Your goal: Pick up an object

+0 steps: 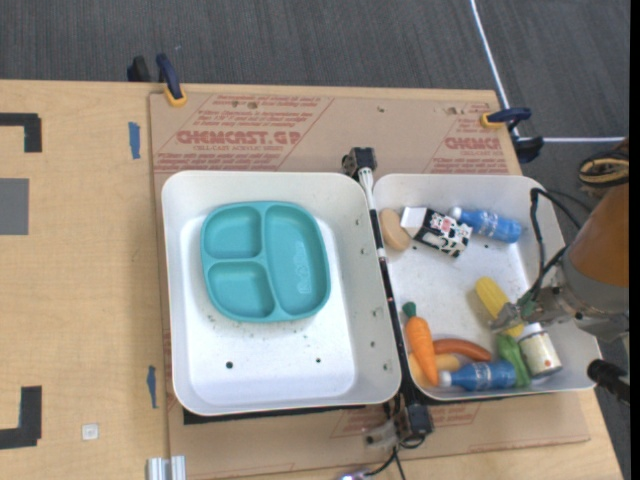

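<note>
Orange band (608, 243) above grey wrist; black cable (545, 230) looping; small metallic end effector (522, 315).

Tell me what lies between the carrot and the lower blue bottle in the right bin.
In the camera view, a red sausage lies between the carrot and the lower blue bottle, just above the bottle.

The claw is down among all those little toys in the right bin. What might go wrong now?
The gripper sits in a crowded corner: the yellow corn, a green toy and a small can lie close together. It might close on two at once, or just nudge them apart. The bin wall is near too, so it could bump it.
</note>
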Controlling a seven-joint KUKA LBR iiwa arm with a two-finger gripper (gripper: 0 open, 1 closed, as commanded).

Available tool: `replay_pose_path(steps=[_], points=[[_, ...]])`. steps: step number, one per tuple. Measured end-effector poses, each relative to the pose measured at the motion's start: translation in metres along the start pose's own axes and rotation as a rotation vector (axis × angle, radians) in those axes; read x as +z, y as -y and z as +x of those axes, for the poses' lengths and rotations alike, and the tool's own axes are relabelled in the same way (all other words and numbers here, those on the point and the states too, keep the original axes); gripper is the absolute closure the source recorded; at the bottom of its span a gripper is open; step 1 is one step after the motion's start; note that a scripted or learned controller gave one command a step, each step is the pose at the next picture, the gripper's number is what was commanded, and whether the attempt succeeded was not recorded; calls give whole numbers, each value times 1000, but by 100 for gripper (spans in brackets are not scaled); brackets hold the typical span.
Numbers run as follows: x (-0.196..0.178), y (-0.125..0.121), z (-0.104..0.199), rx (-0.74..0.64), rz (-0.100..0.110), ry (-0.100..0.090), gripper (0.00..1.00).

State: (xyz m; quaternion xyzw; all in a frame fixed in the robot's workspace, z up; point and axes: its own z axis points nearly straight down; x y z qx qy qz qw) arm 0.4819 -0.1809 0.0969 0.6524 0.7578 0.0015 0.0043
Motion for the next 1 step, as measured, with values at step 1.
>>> replay_pose_path(steps=[1], points=[[-51, -8, 56, 237, 7, -3, 100]])
